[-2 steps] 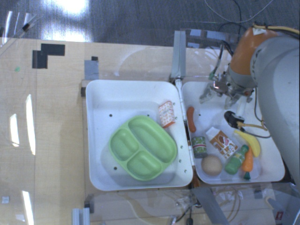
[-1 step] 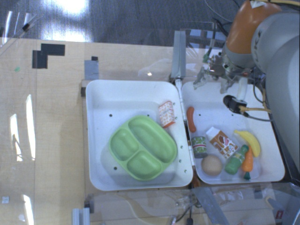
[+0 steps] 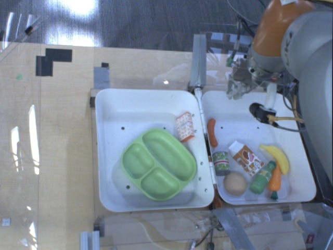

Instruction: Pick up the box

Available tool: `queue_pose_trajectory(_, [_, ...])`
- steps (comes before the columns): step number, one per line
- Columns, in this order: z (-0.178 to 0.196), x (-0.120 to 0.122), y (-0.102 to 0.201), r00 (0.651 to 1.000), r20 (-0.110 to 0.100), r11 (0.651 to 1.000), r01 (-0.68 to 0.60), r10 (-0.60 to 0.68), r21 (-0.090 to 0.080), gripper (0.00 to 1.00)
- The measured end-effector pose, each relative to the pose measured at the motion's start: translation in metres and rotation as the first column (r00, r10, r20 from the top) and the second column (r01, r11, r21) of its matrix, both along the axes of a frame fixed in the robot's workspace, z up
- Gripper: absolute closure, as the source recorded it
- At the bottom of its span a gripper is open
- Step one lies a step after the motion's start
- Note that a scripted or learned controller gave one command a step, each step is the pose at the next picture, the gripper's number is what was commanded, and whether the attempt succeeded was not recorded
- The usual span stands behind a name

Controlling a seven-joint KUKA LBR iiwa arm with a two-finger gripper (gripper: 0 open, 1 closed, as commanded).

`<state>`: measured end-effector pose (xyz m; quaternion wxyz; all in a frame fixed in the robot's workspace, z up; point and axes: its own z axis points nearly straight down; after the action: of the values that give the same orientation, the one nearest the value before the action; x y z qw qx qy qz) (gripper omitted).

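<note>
Above the right bin's (image 3: 310, 184) far edge, I am hovering, jaws' state untellable; the box (image 3: 247, 158) is looking light, stiff, best pinched across its narrow sides.

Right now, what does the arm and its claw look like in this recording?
The arm is bulky, rounded and grey, with an orange band above the wrist. Thin black cables loop beside it. The claw is small, grey and metallic.

Green three-compartment plate (image 3: 158, 164) in left white bin (image 3: 112, 191), right bin (image 3: 307, 189) holding red sausage (image 3: 211, 133), small can (image 3: 220, 162), round tan ball (image 3: 234, 183), green bottle (image 3: 261, 177), carrot (image 3: 275, 179), banana (image 3: 276, 157)
</note>
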<state>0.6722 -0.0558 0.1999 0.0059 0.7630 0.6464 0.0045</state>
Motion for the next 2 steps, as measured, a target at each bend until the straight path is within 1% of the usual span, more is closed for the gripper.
queue_pose_trajectory(1, [0.000, 0.000, 0.001, 1.000, -0.001, 1.000, -0.001, 0.001, 0.000, 0.00])
queue_pose_trajectory(2, [0.003, -0.002, -0.034, 0.999, -0.008, 0.999, -0.040, 0.040, 0.001, 0.00])
